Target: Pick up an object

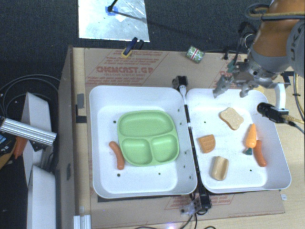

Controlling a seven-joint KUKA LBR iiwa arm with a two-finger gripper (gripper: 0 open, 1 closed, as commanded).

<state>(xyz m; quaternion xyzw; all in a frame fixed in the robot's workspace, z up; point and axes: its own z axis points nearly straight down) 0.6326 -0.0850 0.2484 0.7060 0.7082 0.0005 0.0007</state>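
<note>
- The gripper (232, 86) hangs over the far edge of the right bin (276, 175), jaws spread apart with nothing between them.
- In that bin lie a bread slice (231, 118), an orange cracker (207, 143), a tan roll (219, 168), a carrot (251, 136) and a sausage (259, 154) — the last two touching.
- The left bin (102, 128) holds a green divided tray (147, 137), with another sausage (117, 155) just beside its left edge.
</note>
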